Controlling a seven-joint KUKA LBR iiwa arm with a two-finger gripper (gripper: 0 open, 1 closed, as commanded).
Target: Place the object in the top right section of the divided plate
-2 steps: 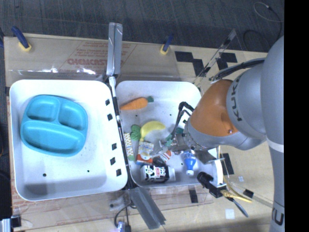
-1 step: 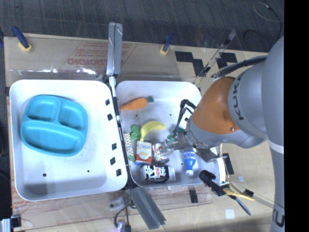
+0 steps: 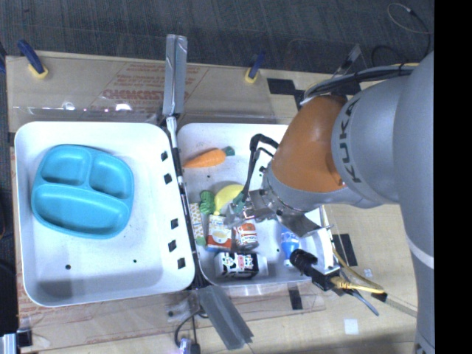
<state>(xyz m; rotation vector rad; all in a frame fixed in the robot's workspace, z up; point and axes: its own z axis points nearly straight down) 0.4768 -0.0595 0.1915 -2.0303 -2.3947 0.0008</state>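
A blue divided plate (image 3: 81,190) lies in the left bin (image 3: 44,271), with two small sections along its far side and one long section nearer me. My gripper (image 3: 243,209) is down in the right bin (image 3: 273,133), right over a cluster of small items. It hangs just beside a yellow fruit (image 3: 230,192) and above a red can (image 3: 246,236). I cannot make out anything held in it. The grey arm with its orange band (image 3: 310,157) covers the right part of that bin.
Around the gripper in the right bin lie an orange carrot (image 3: 205,158), a green item (image 3: 206,197), an orange-and-white carton (image 3: 219,232), a black-and-white can (image 3: 237,264) and a blue-and-white item (image 3: 289,240). A raised divider (image 3: 177,190) separates the bins.
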